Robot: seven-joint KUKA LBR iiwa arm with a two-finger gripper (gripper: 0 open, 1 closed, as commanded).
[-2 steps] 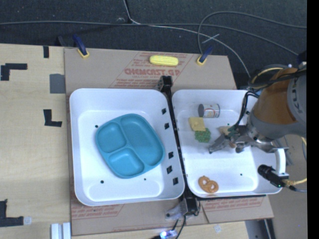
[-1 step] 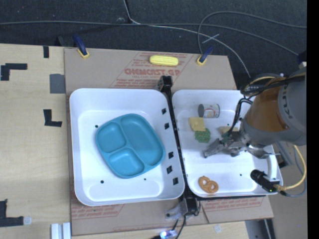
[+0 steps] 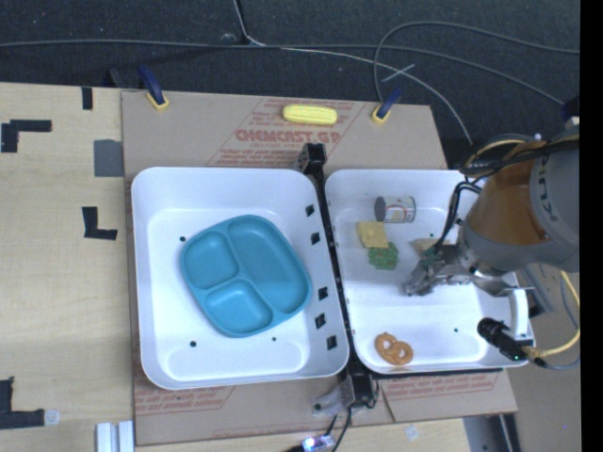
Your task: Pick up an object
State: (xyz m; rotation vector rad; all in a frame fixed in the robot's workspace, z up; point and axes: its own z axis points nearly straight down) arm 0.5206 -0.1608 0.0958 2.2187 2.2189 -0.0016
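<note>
Nearest my camera, at the bottom of the right bin (image 3: pixel 429 361), I see a pretzel-shaped piece (image 3: pixel 394 349) lying untouched on the white floor. Just above it, the end effector (image 3: pixel 421 282) hangs low over the middle of that bin, reaching in from the right under the grey arm with its orange band (image 3: pixel 504 205); I cannot tell from this slant how wide it stands, and nothing shows in its grasp. Beside it to the left sit a green lump (image 3: pixel 382 258) and a yellow block (image 3: pixel 371 234), touching each other, close to the tool but apart from it. Farther back lies a small can (image 3: pixel 397 209) on its side. Across the divider, the left bin (image 3: pixel 155 252) holds a blue sectioned plate (image 3: pixel 245 273). Beyond both bins, a yellow corn-like toy (image 3: pixel 309 115) rests on the cardboard of the bench (image 3: pixel 47 252). I judge the pick not yet made: every candidate still lies down, and closing, gripping and lifting all remain.
</note>
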